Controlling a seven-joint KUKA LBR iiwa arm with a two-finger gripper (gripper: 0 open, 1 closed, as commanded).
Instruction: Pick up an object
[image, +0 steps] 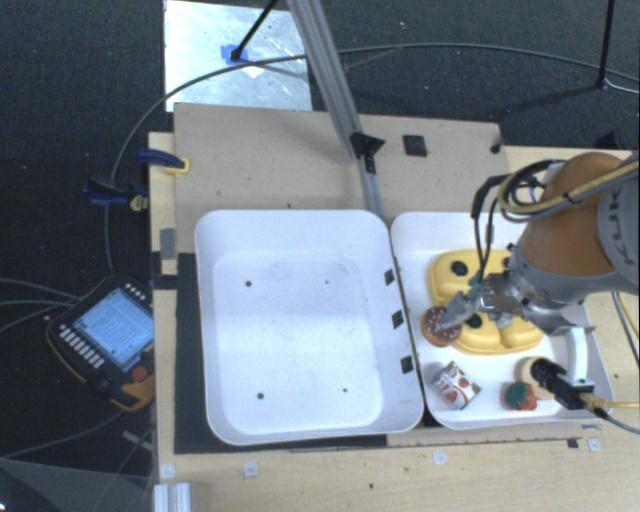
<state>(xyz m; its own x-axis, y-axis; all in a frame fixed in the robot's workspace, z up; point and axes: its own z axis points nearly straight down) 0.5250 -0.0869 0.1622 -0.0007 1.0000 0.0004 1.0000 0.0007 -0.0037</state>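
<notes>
The tool (472, 306) is low in the right bin (420, 232), over the middle of the yellow toy (447, 284); whether it is released or clenched I cannot tell, and nothing is seen grasped in it. The yellow toy lies flat in the far half of this bin; its long axis goes at a slant, from the far left to the near right, and the arm covers its right part. A brown round thing (434, 324) lies just beside its left edge, close under the tool. Nearer the front rim a small can (455, 385) lies tilted, and right of it is a red fruit (518, 396) with green on it; both are apart from the toy. The left bin (290, 330) stands beside on the table (300, 150).
</notes>
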